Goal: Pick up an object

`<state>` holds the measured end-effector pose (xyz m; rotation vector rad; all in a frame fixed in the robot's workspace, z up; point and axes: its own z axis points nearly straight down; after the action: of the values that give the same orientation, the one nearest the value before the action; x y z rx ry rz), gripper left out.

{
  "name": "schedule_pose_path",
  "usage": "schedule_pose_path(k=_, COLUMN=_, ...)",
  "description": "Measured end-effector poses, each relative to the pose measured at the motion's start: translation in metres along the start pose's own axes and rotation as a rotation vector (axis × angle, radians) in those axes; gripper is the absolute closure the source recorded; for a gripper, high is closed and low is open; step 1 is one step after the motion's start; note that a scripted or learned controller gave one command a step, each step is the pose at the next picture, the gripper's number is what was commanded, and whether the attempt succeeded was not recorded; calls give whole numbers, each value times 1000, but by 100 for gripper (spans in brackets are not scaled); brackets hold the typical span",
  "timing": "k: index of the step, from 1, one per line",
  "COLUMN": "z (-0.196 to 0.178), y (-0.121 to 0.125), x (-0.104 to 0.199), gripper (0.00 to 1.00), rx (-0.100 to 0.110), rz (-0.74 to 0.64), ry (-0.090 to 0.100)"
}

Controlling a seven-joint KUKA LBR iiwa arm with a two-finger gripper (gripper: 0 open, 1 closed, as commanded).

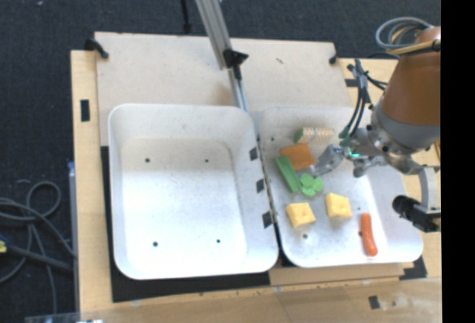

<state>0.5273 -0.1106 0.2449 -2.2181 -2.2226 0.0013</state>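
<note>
We see the two-finger gripper low in the right white bin, beside the orange block at the bin's ten o'clock. We cannot tell its finger state; nothing appears lifted, so grasping and raising remain.

The bins look like smooth, matt white plastic. The desk is pale, matt board. The slanted rail is ribbed metal.

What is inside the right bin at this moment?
Right bin: orange block, green piece, two yellow blocks, orange-red stick, pale ridged item. The arm covers the bin's far right corner.
</note>
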Motion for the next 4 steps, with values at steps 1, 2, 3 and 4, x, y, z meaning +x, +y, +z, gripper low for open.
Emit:
schedule_pose_path(k=1, z=-2, y=1, x=0, gripper=0, rx=-5, rz=2, ry=-1)
schedule_pose_path(k=2, z=42, y=7, x=-3, gripper=0, rx=0, rz=5, ry=-2)
schedule_pose_path(k=3, z=93, y=-1, x=-11, gripper=0, rx=2, rz=5, ry=-2)
schedule_pose_path(k=4, z=141, y=1, x=-16, gripper=0, rx=-12, rz=7, ry=-11)
